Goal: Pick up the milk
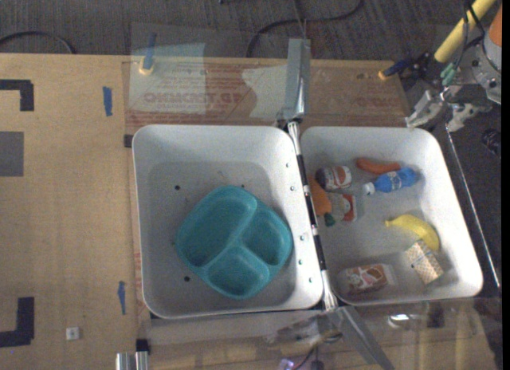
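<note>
The milk [368,277] is a small carton lying on its side near the front wall of the right bin [451,171], left of a pale patterned box [423,261]. My gripper [441,115] hangs over the bin's far right corner, well away from the milk. Its two fingers stand apart and open, with nothing between them.
The right bin also holds a can [334,176], an orange stick-shaped item [377,166], a blue bottle [392,181], a banana [417,230] and a small packet [338,206]. A teal divided plate [233,241] lies in the left bin [159,161]. A metal divider [296,89] runs between the bins.
</note>
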Controlling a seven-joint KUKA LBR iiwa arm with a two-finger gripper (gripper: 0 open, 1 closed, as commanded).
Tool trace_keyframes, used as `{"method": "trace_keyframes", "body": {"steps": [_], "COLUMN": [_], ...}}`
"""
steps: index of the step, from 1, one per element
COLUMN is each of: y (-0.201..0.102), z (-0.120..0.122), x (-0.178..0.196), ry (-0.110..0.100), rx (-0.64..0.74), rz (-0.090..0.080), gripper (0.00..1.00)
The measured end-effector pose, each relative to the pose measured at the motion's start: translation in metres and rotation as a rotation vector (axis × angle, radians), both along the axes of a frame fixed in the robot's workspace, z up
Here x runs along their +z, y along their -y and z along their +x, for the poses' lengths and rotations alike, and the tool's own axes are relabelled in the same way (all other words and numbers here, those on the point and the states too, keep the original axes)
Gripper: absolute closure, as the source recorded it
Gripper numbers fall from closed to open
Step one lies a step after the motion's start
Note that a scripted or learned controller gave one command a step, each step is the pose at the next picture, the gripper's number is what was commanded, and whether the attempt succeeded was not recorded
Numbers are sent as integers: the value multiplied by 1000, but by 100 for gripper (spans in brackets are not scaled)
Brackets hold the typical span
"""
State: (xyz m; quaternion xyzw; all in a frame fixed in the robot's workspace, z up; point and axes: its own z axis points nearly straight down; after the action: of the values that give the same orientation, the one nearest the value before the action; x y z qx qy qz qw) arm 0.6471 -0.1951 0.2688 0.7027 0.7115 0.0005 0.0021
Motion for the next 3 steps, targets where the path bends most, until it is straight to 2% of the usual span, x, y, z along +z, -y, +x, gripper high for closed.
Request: {"method": "trace_keyframes", "body": {"steps": [1, 2, 3], "y": [-49, -122, -111], "z": [-56, -84, -116], "x": [-153, -84, -36], "ry": [-3, -3, -1], "rx": [4, 239, 262], "rz": [2, 2, 1], "gripper": [0, 0, 0]}}
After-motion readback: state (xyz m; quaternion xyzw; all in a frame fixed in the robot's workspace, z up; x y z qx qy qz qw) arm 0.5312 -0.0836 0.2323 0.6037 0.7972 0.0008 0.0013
